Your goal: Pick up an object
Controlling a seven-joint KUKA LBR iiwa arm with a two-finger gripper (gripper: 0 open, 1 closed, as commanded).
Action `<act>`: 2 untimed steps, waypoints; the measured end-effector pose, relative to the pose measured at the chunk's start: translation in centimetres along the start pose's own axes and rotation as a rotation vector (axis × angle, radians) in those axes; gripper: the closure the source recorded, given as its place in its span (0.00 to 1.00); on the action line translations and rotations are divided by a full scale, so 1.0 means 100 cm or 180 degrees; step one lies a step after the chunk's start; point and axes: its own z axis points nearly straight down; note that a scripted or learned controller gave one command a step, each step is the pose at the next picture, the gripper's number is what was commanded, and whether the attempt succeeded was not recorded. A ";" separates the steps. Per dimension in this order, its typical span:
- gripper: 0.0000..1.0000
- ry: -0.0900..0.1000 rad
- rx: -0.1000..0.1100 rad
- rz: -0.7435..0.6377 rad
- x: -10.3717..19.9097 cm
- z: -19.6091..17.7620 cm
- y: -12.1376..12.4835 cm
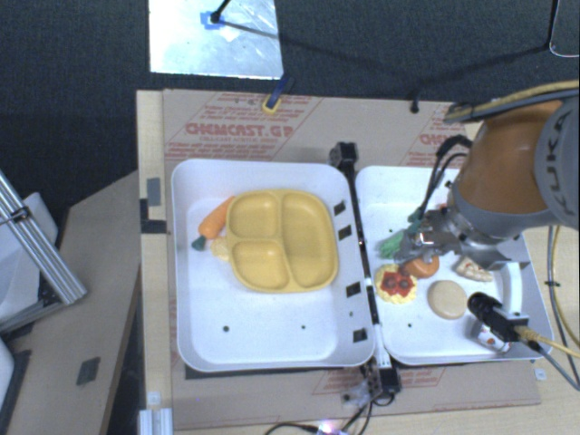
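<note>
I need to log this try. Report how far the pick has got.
Done: the arm has reached into the right bin and the gripper sits low over the toy food there, at an orange piece. In hand: nothing that I can confirm as gripped. Left: the grasp and lift. The pizza slice and tan round piece lie loose; the carrot rests beside the yellow plate in the left bin.

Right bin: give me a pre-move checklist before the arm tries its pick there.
1. Gripper is over the right bin: ok.
2. Something within reach beneath it, the orange toy and green piece: ok.
3. Gripper centred on a single target: cannot tell, items crowd together.
4. Neighbours clear of the descent, pizza slice toy touching close by: not ok.
5. Tan round toy lies apart, an easier target: ok.
6. Left bin's yellow divided plate and carrot out of the path: ok.
</note>
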 end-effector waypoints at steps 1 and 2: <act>1.00 -0.0003 -0.0015 -0.0001 0.002 -0.020 -0.002; 1.00 -0.0001 -0.0003 0.0006 0.009 -0.002 -0.005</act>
